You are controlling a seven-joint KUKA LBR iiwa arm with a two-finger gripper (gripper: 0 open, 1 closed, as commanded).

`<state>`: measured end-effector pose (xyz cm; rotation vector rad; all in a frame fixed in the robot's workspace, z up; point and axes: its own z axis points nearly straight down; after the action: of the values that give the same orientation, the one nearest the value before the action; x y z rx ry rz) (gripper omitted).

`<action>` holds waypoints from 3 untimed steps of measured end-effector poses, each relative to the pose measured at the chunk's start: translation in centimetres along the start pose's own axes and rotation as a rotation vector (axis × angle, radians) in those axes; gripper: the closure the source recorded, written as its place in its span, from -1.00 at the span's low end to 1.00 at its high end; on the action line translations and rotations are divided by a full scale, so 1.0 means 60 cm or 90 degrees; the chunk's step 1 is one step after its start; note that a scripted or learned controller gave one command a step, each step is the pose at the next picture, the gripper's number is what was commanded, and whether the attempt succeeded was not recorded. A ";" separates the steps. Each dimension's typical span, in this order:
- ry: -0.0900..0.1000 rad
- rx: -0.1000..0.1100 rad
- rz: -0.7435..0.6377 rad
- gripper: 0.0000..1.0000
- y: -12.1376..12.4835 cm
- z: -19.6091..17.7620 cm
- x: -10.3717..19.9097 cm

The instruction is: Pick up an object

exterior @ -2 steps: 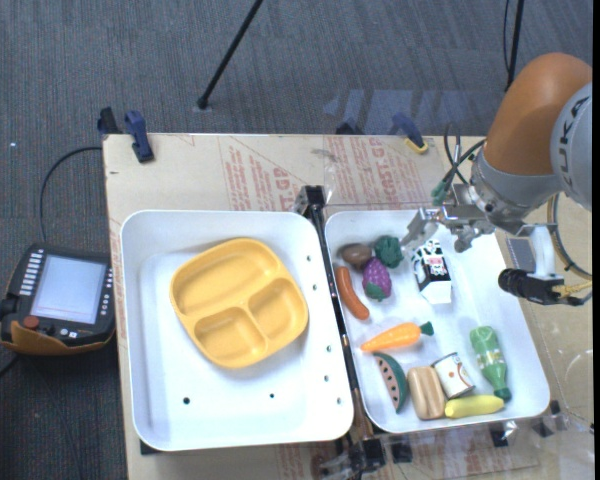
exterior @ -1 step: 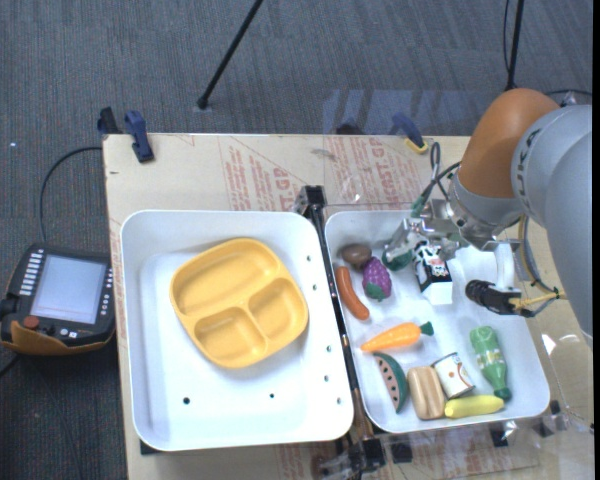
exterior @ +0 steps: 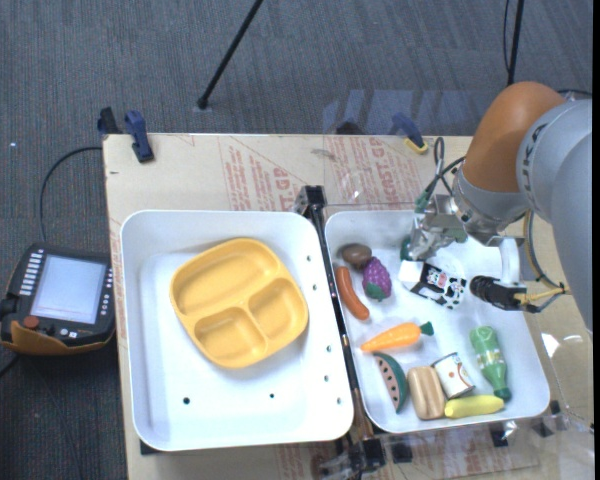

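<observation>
gripper (exterior: 427, 251) is down in the right bin (exterior: 536, 368), cow-print carton (exterior: 440, 284) just below its jaws, purple grapes (exterior: 377, 278) off to their left, honestly can't tell the jaw state

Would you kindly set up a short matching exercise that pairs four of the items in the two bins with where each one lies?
Things:
1. yellow divided plate
2. green bottle
3. carrot
4. bunch of purple grapes

Places:
A. middle of the right bin
B. left bin
C. near the right bin's right wall
D. upper left of the right bin, beside the sausage

Pairs: 1-B, 2-C, 3-A, 4-D
</observation>
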<state>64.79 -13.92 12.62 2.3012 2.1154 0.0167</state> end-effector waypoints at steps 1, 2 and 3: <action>0.000 0.002 0.000 -1.00 -0.001 0.002 0.000; 0.000 0.015 0.189 -1.00 -0.008 0.067 -0.022; 0.001 0.015 0.187 1.00 -0.006 0.050 -0.022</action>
<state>64.35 -15.22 9.64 2.6021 1.7668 -0.0034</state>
